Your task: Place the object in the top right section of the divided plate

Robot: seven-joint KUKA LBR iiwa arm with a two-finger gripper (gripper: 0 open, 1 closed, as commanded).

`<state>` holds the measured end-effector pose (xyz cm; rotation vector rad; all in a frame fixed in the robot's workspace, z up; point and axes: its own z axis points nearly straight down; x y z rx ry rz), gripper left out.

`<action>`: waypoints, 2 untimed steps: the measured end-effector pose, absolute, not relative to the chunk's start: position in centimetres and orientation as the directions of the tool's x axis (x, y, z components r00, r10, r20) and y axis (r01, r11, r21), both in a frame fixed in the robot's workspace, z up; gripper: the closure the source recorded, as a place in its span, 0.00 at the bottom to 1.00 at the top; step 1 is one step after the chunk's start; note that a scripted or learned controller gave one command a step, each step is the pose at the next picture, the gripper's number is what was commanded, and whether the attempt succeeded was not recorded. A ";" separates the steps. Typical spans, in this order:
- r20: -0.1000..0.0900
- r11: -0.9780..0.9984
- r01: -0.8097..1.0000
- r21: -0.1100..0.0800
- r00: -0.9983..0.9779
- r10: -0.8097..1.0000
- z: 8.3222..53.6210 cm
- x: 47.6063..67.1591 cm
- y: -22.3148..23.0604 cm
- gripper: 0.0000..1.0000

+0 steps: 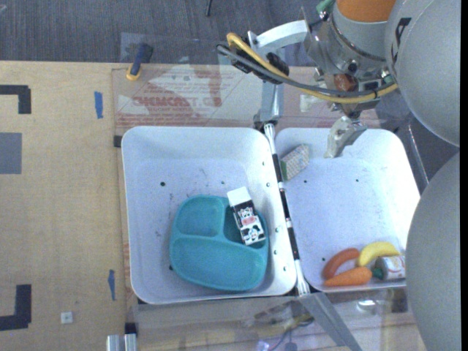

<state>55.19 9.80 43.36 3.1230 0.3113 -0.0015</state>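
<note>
Reading the geometry off the camera view: the gripper (342,139) hangs over the 12 o'clock edge of the right bin (365,210), just inside its rim. Gripper state: cannot tell from this angle, and nothing shows in its grasp.

The task's thing looks to be the black-and-white carton (247,218). It's in the left bin (146,167), lying on the teal plate (208,258) in the plate's top right section.
- Long axis runs roughly 11 to 5 o'clock.
- Its white end pokes toward 11 and seems to ride over the plate's rim; its printed end sits down in the section.

Key relation: the carton lies between 7 and 8 o'clock from the gripper, well apart, with the wall between the two bins in the path. One arm only, so there's no nearer-hand choice.

Judgement: the placement looks essentially done, or at worst the carton is propped on the rim rather than lying flat. If it needs a re-grasp, the arm has to cross the wall toward 7-8 o'clock and close across the carton's short side, jaws lined up 2 to 8.

Nearer the gripper, and not the target as far as I can judge:
- small green box (295,159), at 8 o'clock, near
- sausage (340,262), banana (379,251) and carrot (347,277), bunched at the right bin's 6 o'clock edge

Risk: a descent here could catch the green box instead.
</note>
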 end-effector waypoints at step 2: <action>-0.002 -0.980 0.200 0.003 0.980 0.200 43.3 59.1 9.7 0.00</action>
